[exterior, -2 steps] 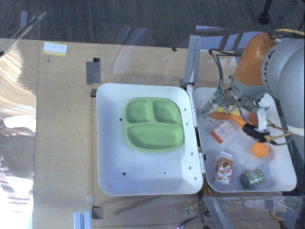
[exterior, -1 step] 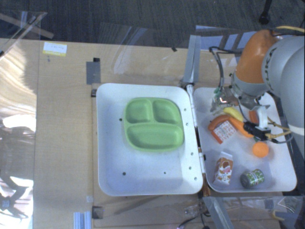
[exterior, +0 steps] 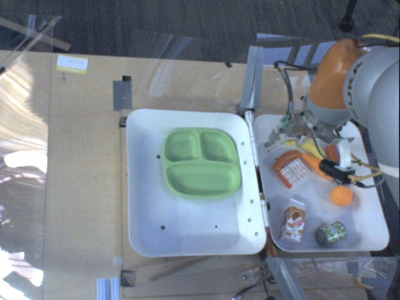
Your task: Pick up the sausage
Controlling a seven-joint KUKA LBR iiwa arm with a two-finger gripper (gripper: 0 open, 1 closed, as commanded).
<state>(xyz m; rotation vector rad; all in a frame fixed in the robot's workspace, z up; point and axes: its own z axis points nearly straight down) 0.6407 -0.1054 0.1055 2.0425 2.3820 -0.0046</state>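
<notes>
The sausage point(exterior: 285, 159) looks like a short red-orange curved piece in the upper left part of the right bin point(exterior: 375, 242). It lies against a pale orange gridded block point(exterior: 295, 171). My gripper point(exterior: 281, 135) hangs just above and behind it, low over the bin's back left corner, with nothing visibly held. The grey arm with its orange band point(exterior: 331, 74) comes in from the upper right and hides the bin's back right part.
A yellow piece point(exterior: 310, 149) lies right of the sausage. An orange ball point(exterior: 341, 195), a small carton point(exterior: 294, 222) and a green can point(exterior: 330, 233) sit nearer the front. The left bin point(exterior: 144, 230) holds a green divided plate point(exterior: 165, 174).
</notes>
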